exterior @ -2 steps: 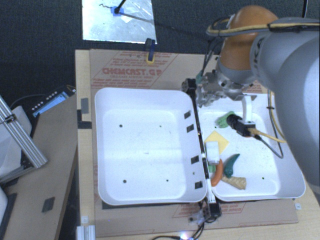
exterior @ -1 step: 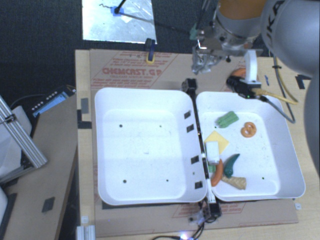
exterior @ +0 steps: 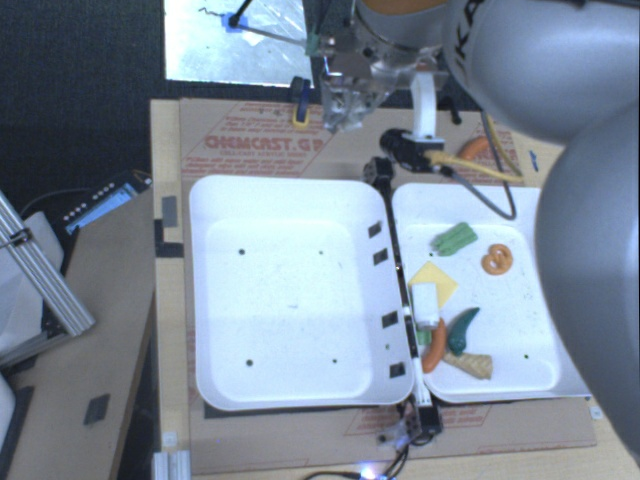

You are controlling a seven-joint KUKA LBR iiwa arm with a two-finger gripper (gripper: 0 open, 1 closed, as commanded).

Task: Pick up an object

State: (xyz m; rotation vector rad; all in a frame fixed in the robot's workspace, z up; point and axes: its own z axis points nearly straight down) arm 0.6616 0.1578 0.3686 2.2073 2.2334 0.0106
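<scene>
My gripper (exterior: 346, 106) hangs high above the bench's far edge, beyond the back rim of the left bin (exterior: 215, 268), away from every object. The right bin (exterior: 525, 363) holds several small toys: a green piece (exterior: 455, 238), an orange pretzel (exterior: 496, 259), a yellow wedge (exterior: 432, 280), a white block (exterior: 424, 301), an orange carrot (exterior: 434, 346), a teal pepper (exterior: 461, 330) and a tan cone (exterior: 472, 365). Most of them lie near the bin's left wall.
The grey arm (exterior: 560, 88) covers the upper right and hides the right bin's far right side. A black divider with clips (exterior: 398, 288) runs between the bins. A yellow-and-blue clamp (exterior: 299, 102) sits at the bench's back edge.
</scene>
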